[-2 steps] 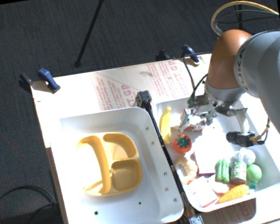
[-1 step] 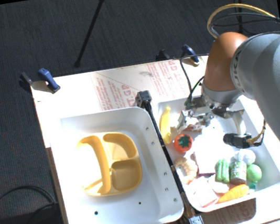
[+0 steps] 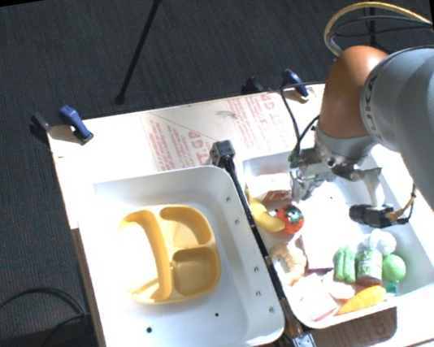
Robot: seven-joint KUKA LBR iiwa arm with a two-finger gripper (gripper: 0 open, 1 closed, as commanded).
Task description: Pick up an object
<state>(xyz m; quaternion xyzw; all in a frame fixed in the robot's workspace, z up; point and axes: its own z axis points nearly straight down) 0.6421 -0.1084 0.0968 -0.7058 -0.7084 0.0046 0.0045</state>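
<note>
Low in the frame's right bin (image 3: pixel 420 279): an orange carrot (image 3: pixel 359 299), green toys (image 3: pixel 369 262) just above it, pale pieces beside them. Mid-frame, left bin (image 3: pixel 127 324) holding a yellow divided tray (image 3: pixel 172 252); near the right bin's left wall, a banana (image 3: pixel 267 219) touching a red tomato (image 3: pixel 291 219). Higher up, gripper (image 3: pixel 303 184) poised just above and right of the tomato, finger spread impossible to tell.

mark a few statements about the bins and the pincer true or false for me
1. The yellow divided tray lies in the left bin. True.
2. The pincer hangs over the left bin. False: it is over the right bin.
3. The green toys sit in the right bin's near corner. True.
4. The orange carrot lies inside the yellow divided tray. False: it is in the right bin, by the green toys.
</note>
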